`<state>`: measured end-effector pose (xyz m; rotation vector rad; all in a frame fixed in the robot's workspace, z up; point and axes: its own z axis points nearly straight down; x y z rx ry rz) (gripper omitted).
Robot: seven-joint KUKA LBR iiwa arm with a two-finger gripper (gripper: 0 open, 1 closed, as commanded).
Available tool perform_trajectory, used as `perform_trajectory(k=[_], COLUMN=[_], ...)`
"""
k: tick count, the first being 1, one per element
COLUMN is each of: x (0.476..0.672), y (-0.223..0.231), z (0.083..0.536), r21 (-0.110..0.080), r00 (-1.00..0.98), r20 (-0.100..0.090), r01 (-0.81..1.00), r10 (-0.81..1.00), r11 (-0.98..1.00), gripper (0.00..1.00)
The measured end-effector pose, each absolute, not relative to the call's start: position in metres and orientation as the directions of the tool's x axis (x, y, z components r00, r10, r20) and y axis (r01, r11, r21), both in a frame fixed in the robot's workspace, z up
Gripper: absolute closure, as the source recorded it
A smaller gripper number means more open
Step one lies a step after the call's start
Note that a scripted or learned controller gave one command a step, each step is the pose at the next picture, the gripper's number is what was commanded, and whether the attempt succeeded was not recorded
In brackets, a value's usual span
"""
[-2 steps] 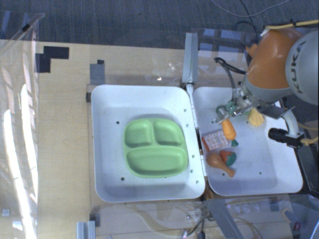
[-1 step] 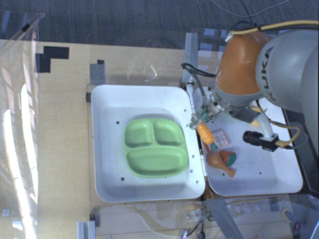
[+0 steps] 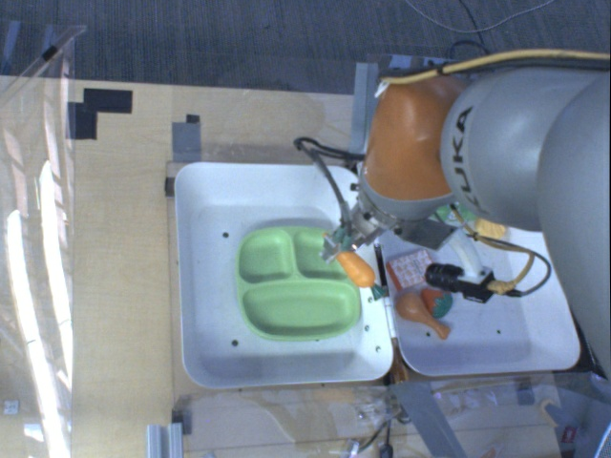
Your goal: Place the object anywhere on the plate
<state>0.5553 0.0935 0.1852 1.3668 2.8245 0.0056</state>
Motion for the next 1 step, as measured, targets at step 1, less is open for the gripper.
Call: perform_trajectory(k=[1], x=[0.5553], y=[0.093], z=[0.1853], r21=[0.005], r00=[-0.62], r20=[-0.002], r01=[0.785], r10=[0.785], r11=[0.62], gripper=[0.0])
